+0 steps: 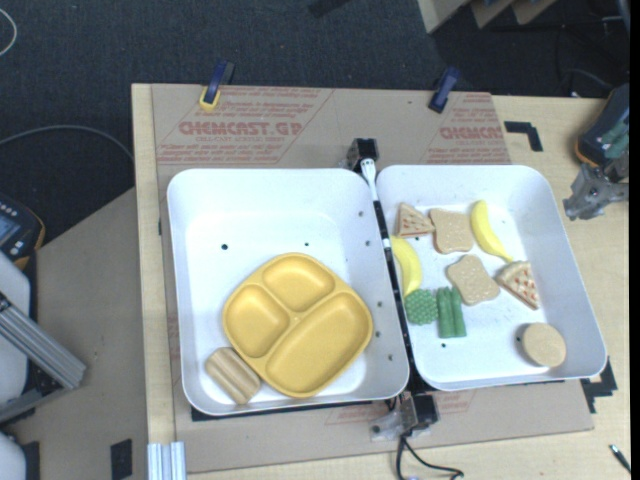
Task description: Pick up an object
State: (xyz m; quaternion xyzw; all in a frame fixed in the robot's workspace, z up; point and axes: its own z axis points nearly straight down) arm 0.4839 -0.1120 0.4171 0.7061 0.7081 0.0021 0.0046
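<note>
The right bin holds several toy foods: a toast triangle, a bread slice, a banana, a second banana by the left wall, another bread slice, a pizza wedge, green vegetables and a round biscuit. My gripper hangs at the far right, outside the right bin's upper right corner and away from all the foods. The arm's wrist sits just above it at the frame edge.
The left bin carries a yellow divided plate and a tan ridged bread roll at its front left. A black hinge strip runs between the bins. Two clamps grip the board's far edge.
</note>
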